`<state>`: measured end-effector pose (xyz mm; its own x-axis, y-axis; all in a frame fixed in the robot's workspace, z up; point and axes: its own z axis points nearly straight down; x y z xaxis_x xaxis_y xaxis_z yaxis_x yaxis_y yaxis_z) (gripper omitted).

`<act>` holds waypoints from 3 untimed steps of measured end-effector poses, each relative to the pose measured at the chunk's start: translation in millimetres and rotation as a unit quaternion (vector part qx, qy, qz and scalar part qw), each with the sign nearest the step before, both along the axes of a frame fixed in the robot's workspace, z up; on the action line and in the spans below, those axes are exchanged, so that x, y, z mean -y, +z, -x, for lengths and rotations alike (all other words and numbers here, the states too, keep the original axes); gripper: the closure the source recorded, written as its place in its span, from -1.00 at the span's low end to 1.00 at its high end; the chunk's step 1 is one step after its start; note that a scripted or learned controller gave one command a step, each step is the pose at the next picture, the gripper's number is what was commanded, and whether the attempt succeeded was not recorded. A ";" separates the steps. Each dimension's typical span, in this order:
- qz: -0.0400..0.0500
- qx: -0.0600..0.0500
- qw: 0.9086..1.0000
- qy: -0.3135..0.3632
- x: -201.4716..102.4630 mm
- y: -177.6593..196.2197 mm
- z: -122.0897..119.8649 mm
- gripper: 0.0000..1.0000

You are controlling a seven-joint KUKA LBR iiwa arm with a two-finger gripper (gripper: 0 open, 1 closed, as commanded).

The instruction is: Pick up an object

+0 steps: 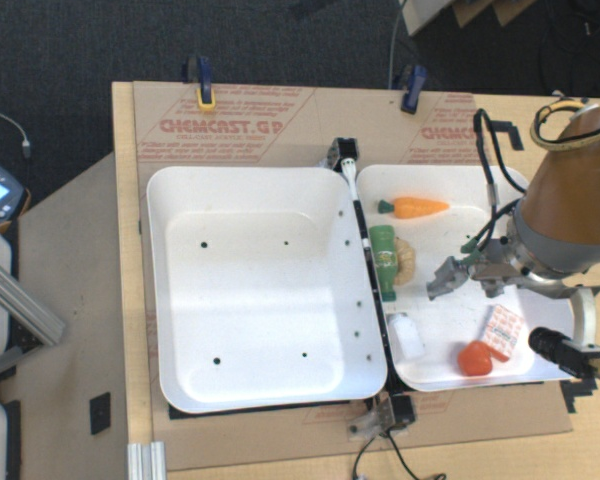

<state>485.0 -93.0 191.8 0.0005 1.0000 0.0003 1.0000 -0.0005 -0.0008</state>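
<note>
And here's the bench from above: two white bins side by side on a cardboard-topped table (280, 103). The left bin (180, 208) takes up the middle of the frame. The right bin (450, 180) carries all the goods.

Up at the top of the right bin lies a carrot (417, 207), orange with a green tip pointing left. Just below it, hard against the bin's left wall, stands a green bottle (383, 259), with a pale yellowish lump (404, 258) touching its right side. Lower down that wall, a small white object (407, 336), hard to make out.

Down in the lower right of the frame, a red ball (475, 360) sits right beside a red-and-white packet (503, 330).

The arm comes in from the right edge, its orange band big in the frame, and the gripper (448, 276) hovers mid-bin, right of the bottle and above the packet. Fingers look spread apart, nothing between them — no catch.
</note>
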 end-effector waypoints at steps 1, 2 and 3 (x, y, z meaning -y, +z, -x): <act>0.005 0.008 1.000 -0.001 6.0 -108.9 -84.4 -1.00; 0.002 0.003 1.000 0.000 48.2 -106.5 -134.7 -1.00; -0.002 -0.019 1.000 0.004 40.6 -112.5 -174.9 -1.00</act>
<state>659.9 -133.6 79.3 -0.0083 1.0000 0.0036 0.9992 0.0084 -0.0394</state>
